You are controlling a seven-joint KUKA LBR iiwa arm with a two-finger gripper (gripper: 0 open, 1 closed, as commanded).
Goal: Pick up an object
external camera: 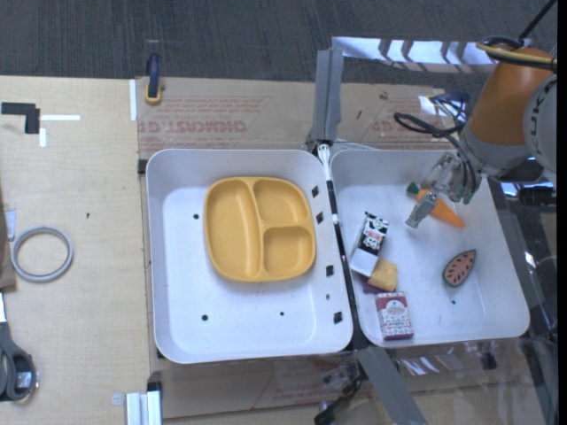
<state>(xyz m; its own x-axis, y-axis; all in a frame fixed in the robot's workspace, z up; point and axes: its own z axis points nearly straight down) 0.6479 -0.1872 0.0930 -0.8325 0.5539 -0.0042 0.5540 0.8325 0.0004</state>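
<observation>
My gripper (443, 200) hangs low over the back of the right bin (496, 326), open, with one grey finger (423, 212) splayed down to the left. Right under it lies an orange toy carrot (450, 218) with a green top (413, 187); the fingers straddle it, and I cannot tell whether they touch it. Further forward in the same bin lie a watermelon slice (459, 267), a black-and-white milk carton (370, 240), a yellow cheese wedge (384, 277) and a small red box (394, 316).
The left bin (168, 264) holds a yellow divided plate (260, 228). A grey divider rail (330, 211) runs between the bins. On the bench to the left lie a roll of tape (38, 253) and scissors (15, 370).
</observation>
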